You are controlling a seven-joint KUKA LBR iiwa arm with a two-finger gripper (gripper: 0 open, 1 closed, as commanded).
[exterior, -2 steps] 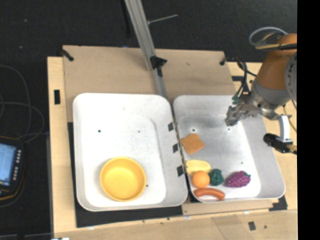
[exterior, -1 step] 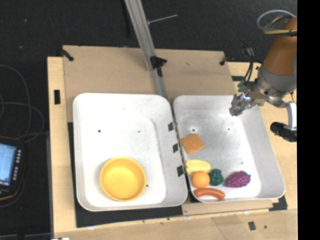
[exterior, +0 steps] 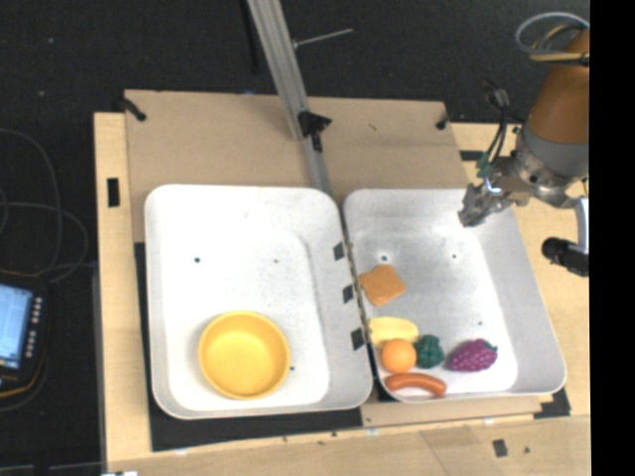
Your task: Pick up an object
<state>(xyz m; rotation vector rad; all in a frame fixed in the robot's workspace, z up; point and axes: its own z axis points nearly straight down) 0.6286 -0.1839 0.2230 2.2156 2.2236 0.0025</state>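
My gripper [exterior: 476,209] hangs over the far right corner of the right bin [exterior: 437,236], with nothing visible between its fingers. Well away from it, at the bin's near side, lie the toy foods. A tan bread slice [exterior: 382,286] rests by the left wall. Closer to the front are a yellow banana piece [exterior: 394,328], an orange [exterior: 399,355], a dark green broccoli [exterior: 429,349], purple grapes [exterior: 471,355] and a red sausage [exterior: 417,385].
The left bin [exterior: 238,236] holds a yellow bowl [exterior: 244,354] near its front. A grey metal pole [exterior: 283,62] slants up from the gap between the bins at the back. A cardboard sheet [exterior: 218,137] lies behind both bins.
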